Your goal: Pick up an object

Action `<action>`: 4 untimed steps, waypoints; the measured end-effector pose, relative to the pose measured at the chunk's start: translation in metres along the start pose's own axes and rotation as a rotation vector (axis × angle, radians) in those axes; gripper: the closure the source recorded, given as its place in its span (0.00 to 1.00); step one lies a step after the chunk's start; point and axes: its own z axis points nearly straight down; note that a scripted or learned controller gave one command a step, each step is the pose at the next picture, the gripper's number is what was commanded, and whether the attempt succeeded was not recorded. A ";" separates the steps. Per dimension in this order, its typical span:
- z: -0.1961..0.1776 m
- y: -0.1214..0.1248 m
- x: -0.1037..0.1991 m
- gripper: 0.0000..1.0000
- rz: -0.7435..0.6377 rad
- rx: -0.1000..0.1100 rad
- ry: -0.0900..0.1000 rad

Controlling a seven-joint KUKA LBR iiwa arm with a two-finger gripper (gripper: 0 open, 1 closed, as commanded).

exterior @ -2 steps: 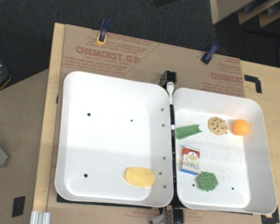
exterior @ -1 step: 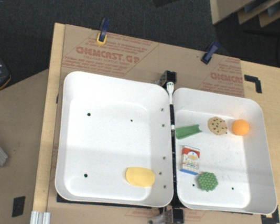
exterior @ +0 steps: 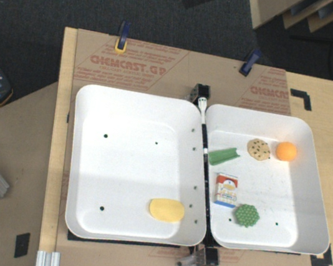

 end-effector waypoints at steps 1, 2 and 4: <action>-0.055 0.001 0.016 1.00 -0.001 -0.003 0.000; -0.071 0.000 -0.006 1.00 0.004 0.001 -0.001; -0.081 0.000 -0.011 1.00 0.002 0.003 0.000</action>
